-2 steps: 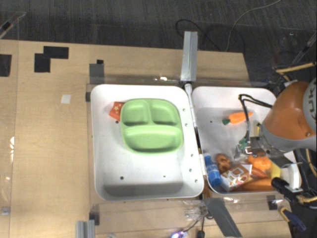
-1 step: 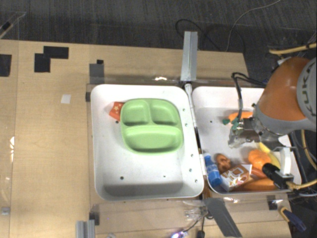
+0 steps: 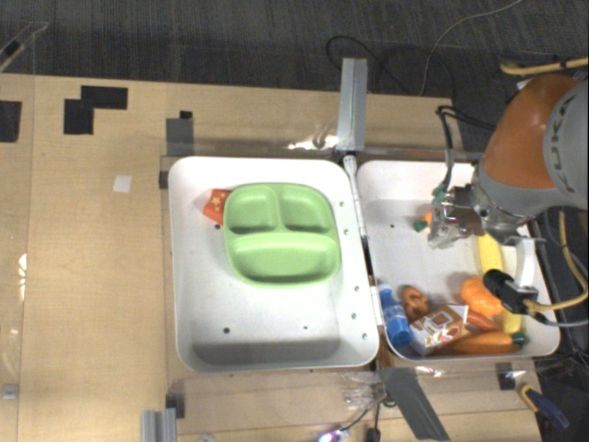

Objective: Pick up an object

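The jaws hang over the bare upper floor of the right bin, and whether they are spread or pinched I cannot tell, since the metal tip is small and blurred against the white. Nothing is visibly held between them.

The things worth picking lie apart from them, heaped in the bin's lower corner: a yellow piece nearest, then an orange piece, a small printed box, a blue item and a long orange carrot-like piece.

The likeliest failure, as I judge it, is closing on bare bin floor if the arm descends where it is. Should it move to the heap, the crowding is the hazard (pieces touch and overlap), so a finger may land on a neighbour and nudge the target aside.

The left bin, holding a green divided tray and a red scrap, lies well apart on the worktop.
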Action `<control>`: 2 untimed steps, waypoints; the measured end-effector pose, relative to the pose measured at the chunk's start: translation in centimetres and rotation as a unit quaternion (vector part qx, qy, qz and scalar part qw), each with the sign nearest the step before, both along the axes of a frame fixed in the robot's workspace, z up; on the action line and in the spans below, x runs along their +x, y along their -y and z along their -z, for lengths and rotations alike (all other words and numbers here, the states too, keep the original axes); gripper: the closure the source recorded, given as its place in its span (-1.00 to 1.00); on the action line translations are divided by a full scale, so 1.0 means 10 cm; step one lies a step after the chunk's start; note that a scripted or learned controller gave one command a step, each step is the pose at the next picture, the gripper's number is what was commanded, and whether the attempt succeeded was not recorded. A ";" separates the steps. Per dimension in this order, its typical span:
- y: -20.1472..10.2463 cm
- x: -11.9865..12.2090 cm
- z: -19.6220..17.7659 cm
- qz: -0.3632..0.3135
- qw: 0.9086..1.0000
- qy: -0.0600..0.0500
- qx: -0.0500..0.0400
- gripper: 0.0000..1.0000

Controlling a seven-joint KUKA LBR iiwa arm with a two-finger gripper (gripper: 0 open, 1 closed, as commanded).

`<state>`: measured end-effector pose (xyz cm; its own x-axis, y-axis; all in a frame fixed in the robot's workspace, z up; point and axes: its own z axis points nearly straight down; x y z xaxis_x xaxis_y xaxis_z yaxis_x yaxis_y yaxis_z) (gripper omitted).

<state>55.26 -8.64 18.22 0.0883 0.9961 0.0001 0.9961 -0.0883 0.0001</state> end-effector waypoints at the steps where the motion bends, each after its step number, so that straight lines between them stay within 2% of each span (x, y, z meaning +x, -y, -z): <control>1: 0.31 0.58 -0.48 -0.099 0.995 0.002 -0.001 1.00; 2: 0.61 0.46 -0.66 -0.117 0.993 0.002 -0.001 1.00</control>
